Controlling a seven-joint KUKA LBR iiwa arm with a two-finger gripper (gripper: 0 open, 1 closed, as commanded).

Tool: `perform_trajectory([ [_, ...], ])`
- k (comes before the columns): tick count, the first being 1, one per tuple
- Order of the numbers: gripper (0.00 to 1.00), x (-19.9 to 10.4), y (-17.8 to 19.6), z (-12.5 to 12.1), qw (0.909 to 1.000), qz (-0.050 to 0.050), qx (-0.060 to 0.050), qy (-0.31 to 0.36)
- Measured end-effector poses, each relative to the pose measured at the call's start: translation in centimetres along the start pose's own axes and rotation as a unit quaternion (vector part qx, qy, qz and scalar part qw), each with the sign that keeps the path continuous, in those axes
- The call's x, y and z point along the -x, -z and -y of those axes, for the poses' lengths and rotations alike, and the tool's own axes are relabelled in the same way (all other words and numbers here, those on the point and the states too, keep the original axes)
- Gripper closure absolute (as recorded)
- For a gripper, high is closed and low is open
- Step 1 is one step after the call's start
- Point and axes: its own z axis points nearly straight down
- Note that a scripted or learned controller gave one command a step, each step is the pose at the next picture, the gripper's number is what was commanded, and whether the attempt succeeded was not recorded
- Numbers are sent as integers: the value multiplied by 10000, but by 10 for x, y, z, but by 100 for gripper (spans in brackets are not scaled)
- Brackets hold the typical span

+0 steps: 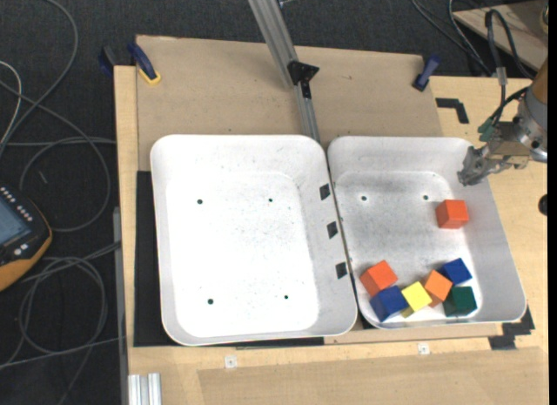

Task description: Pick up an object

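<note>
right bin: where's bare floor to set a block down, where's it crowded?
Right bin: bare floor across the far half, between the divider and the lone orange block, and in the middle strip above the cluster. Crowded: near edge, six blocks packed together. Tool hangs over the far right rim.

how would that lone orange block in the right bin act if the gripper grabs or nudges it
The orange block looks like a rigid cube with flat faces, so it would probably slide on the right bin floor, not roll. It sits apart from the cluster of blocks, so a nudge likely disturbs nothing else. Its compact shape suggests it is light and unlikely to tip.
</note>
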Motion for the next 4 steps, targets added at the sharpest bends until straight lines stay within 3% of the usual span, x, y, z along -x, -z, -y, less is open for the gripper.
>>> perform_trajectory([
  [1, 100, 0, 9, -1, 10000, -7, -22, 0],
  [2, 100, -54, 18, 1, 10000, -28, -38, 26],
  [4, 100, -173, -1, 17, 10000, -33, -55, 28],
])
